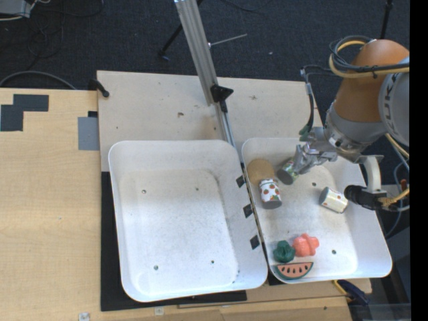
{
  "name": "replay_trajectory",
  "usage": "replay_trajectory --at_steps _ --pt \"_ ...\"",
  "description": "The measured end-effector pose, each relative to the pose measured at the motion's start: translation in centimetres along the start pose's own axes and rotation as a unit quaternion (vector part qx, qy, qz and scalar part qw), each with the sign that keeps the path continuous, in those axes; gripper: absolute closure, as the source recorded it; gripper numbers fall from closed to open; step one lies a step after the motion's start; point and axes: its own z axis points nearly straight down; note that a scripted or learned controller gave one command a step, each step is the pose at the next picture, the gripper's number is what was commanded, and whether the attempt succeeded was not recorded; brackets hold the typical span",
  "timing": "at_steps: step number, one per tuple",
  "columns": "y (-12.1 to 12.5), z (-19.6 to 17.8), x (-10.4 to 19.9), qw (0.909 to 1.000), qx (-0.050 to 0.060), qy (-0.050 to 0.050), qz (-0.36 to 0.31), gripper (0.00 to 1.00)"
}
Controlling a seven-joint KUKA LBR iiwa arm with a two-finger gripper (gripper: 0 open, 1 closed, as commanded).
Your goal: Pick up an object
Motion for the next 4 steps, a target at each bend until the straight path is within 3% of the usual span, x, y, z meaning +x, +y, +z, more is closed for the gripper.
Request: replay_trajectory --at_steps 1,4 --pt "-0.8 -0.7 5.8 1.0 0.0 0.002 -0.002 1.0" --pt "-4.7 -1.1 18.9 1.0 -0.001 0.001 -0.002 1.0"
